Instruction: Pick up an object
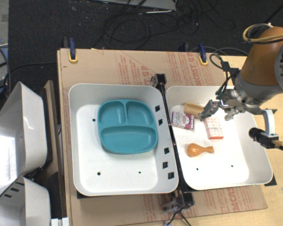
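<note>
I see the end effector (220,108) over the right bin (254,173), upper middle. Its fingers (209,111) look spread apart, nothing between them. The red-and-white carton (214,127) lies flat just below it, apart from it. A tan cylinder (194,108) sits just to its left, by the fingertips. The pink-and-white packet (182,120) lies near the bin's left wall, and the orange pear-shaped toy (199,149) lies further down. A teal divided plate (128,126) sits in the left bin (85,173).

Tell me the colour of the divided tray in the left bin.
The divided tray is teal, a blue-green; the camera view shows it plainly from above.
</note>
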`<act>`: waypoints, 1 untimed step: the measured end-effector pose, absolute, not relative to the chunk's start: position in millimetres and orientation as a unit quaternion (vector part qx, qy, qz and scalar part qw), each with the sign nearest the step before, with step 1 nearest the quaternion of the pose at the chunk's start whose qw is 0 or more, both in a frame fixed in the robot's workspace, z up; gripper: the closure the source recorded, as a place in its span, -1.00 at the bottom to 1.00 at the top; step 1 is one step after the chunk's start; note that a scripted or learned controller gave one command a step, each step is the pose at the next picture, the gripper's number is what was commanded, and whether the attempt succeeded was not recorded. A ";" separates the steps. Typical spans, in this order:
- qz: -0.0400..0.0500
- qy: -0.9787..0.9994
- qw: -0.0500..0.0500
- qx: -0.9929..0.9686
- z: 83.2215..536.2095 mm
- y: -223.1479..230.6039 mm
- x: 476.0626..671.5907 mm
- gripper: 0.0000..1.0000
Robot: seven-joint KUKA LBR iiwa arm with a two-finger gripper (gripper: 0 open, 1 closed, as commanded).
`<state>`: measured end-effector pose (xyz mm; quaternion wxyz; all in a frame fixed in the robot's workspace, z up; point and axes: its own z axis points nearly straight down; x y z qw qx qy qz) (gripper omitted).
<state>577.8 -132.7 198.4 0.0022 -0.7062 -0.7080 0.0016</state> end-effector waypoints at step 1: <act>0.002 -0.707 0.002 -0.707 137.2 -131.9 584.4 -1.00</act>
